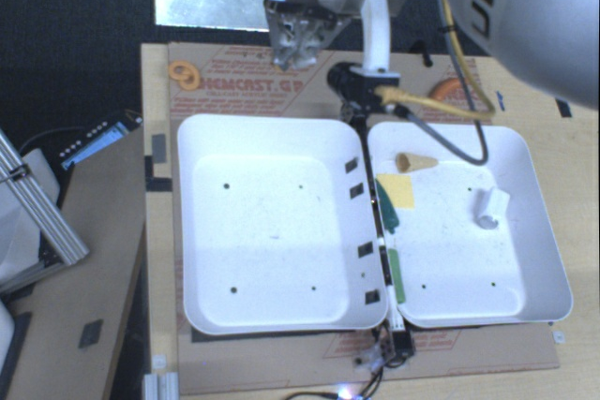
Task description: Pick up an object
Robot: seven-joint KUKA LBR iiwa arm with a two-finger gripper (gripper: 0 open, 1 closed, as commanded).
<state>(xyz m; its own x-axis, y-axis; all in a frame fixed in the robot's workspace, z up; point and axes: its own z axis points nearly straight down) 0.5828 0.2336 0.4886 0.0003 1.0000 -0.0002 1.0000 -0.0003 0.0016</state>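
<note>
Hovering above the bench's far edge, beyond the left bin, the gripper carries nothing; whether it is apart or together I cannot tell. Every candidate lies in the right bin: cone, yellow square, white piece. Nothing picked yet.

Yellow square sheet, tan cone, white tube piece, green strips flat in the right bin.
</note>
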